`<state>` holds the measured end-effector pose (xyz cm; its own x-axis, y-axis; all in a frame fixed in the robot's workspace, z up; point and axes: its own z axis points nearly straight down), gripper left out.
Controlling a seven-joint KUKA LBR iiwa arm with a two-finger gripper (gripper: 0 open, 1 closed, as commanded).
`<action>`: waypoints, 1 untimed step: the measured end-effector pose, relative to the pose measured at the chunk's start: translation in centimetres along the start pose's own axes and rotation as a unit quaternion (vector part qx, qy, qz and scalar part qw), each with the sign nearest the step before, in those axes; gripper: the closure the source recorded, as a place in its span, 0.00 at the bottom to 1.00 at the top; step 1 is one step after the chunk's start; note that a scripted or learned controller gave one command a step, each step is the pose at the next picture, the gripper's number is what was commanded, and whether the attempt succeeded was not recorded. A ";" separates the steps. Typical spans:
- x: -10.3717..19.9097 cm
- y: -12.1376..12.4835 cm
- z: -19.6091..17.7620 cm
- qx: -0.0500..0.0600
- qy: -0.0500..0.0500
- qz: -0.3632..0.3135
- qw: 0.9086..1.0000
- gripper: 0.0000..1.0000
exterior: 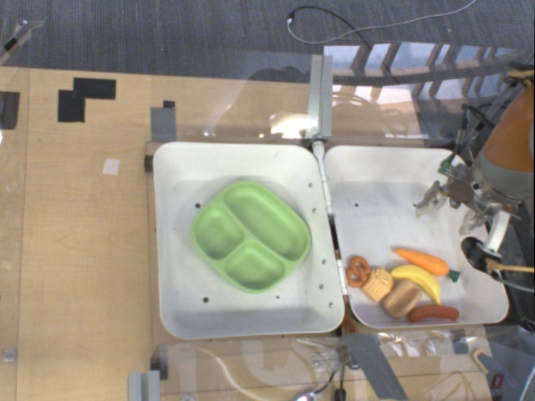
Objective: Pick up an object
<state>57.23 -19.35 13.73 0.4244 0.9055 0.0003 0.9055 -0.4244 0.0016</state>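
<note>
The desk (75,224) carries two shallow white bins side by side. The left bin (180,303) holds a green divided plate (251,235) with three compartments, lying flat near the bin's centre. The right bin (376,182) holds a cluster of toy food items in its near portion: a pretzel (358,269), a corn cob (378,285) touching the pretzel, a brown bread roll (403,298) just beside the corn, a yellow banana (418,280) above the roll, an orange carrot (424,261) beyond the banana, and a red sausage (433,313) at the bin's near edge. The arm (508,144) enters from the right. Its hand (456,203) sits over the far right portion of the right bin, well apart from the food cluster, with nothing visible between its fingers; whether it is released or clenched cannot be determined from this angle.
</note>
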 end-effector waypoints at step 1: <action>-1.8 -8.1 4.7 -0.006 0.001 -0.209 0.978 0.00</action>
<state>49.17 -17.50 9.00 0.0170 0.9999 -0.0018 0.9998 -0.0170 0.0137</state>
